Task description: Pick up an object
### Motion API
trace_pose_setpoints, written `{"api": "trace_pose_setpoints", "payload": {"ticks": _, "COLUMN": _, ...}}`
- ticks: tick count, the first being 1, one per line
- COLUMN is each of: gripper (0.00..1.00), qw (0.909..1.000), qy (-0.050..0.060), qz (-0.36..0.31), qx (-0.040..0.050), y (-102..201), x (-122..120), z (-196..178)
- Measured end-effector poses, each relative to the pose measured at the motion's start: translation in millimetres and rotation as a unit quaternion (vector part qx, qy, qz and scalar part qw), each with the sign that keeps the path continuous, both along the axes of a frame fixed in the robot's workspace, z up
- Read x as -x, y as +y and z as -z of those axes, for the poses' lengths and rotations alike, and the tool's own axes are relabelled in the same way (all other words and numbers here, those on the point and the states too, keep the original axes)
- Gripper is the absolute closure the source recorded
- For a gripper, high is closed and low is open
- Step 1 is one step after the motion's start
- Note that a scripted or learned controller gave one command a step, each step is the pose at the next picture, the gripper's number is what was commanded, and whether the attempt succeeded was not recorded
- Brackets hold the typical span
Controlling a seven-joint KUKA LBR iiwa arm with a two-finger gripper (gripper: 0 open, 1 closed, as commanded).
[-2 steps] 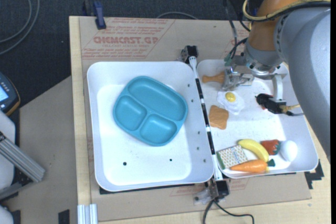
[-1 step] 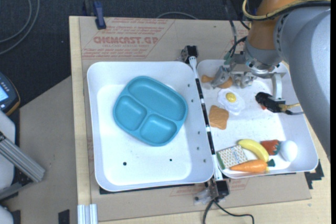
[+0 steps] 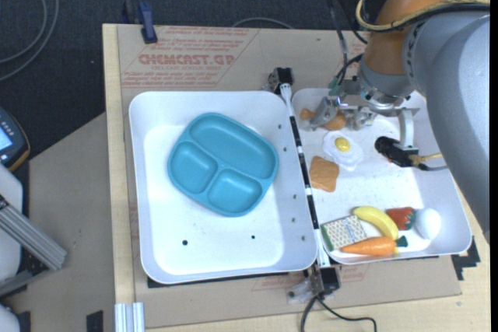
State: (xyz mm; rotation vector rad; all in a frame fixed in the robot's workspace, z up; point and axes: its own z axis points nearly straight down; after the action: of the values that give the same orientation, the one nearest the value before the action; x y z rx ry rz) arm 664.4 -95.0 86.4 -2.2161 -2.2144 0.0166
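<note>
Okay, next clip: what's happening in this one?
A grey robot arm reaches in from the right, its gripper low over the far end of the right bin, by a small orange-brown piece. Nothing visibly sits between its fingers. That bin also holds a toy fried egg, a bread piece, a banana, a carrot and a white egg. A blue divided plate lies in the left bin.

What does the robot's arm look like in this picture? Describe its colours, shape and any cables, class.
The arm is a thick, rounded grey body with an orange band above the wrist. A yellowish cable loops beside the band. Below sits a metallic wrist block carrying the gripper, with thin wires running along it.
</note>
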Motion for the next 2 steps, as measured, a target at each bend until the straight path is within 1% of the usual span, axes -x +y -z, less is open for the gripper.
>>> {"api": "trace_pose_setpoints", "payload": {"ticks": 1, "gripper": 0.00, "qw": 1.0000, "qy": -0.001, "qz": 0.001, "qx": -0.0013, "y": -11.4, "x": 0.1, "z": 2.0}}
{"api": "trace_pose_setpoints", "payload": {"ticks": 2, "gripper": 0.00, "qw": 1.0000, "qy": -0.001, "qz": 0.001, "qx": 0.0004, "y": -3.8, "x": 0.0, "z": 1.8}}
